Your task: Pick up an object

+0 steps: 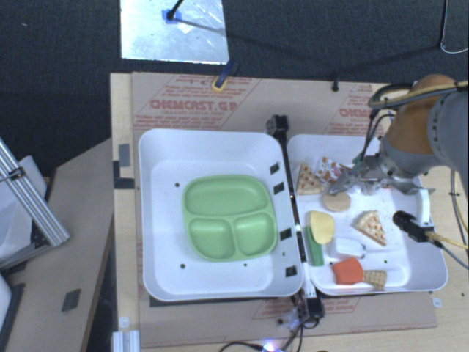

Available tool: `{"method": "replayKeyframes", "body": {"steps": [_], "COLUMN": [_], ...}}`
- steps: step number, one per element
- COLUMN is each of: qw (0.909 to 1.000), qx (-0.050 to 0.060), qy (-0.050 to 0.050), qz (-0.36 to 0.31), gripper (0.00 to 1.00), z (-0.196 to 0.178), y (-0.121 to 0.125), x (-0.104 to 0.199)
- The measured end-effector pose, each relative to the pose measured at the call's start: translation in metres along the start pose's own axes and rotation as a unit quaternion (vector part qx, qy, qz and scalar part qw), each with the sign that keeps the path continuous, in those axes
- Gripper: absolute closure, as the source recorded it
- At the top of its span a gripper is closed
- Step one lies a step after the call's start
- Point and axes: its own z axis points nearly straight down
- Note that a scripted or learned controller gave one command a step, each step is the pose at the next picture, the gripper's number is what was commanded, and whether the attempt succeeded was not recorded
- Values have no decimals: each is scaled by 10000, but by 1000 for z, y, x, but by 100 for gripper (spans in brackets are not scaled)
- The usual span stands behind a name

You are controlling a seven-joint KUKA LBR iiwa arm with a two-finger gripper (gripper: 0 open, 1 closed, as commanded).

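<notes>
Bench (80, 218) under a printed brown board (198, 103), two white bins (157, 160) side by side on top.

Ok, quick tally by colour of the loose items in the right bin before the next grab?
Yellow: 1, the yellow piece
Green: 1, the green stick
Orange: 1, the orange block
White: 1, the white piece
Tan or pizza-like: 4, pizza slice, round cookie, wedge slice, waffle piece
Total: 8

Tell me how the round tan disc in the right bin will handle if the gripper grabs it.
The round tan disc lies flat, so it probably won't roll. Its low edge likely gives the gripper little to pinch. Looks light; may slide on the smooth right bin.
</notes>
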Motion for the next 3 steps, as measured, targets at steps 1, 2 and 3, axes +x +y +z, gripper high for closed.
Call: {"method": "replayKeyframes", "body": {"steps": [1,2,3], "qw": [10000,10000,10000], "qx": [-45,-17,-21], "qy": [-5,-14,-11], "qz": [-4,-16,-27], "gripper": [100,100,100], "z": [-14,-77,-137], "y": [3,9,11], "x": [0,-7,2]}}
